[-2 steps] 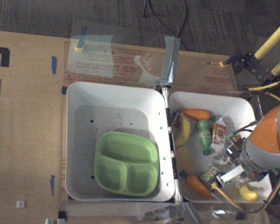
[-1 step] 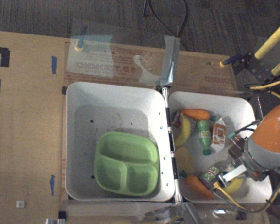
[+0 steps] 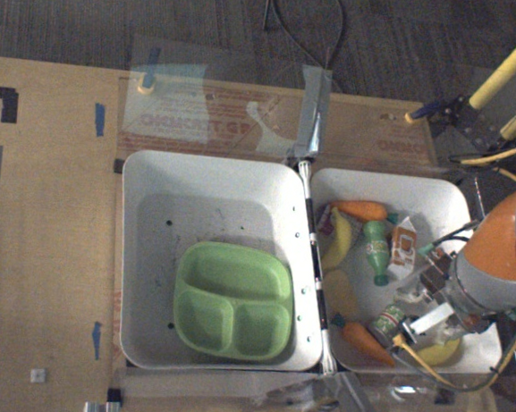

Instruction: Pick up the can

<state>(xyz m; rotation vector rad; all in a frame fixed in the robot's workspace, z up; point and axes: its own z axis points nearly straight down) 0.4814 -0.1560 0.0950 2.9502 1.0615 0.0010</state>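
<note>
Where the arm reaches into the right bin (image 3: pixel 463 202), the gripper (image 3: pixel 416 324) hangs low near the front wall, and the can (image 3: pixel 389 321) lies tilted just beside it, touching or nearly touching its tip; I cannot tell whether it is gripped. An orange carrot (image 3: pixel 365 341) lies just in front of the can. The left bin (image 3: pixel 148 236) holds a green divided tray (image 3: pixel 233 301). Both bins sit on a brown bench (image 3: pixel 39 244), dark floor (image 3: pixel 123 9) beyond.
</note>
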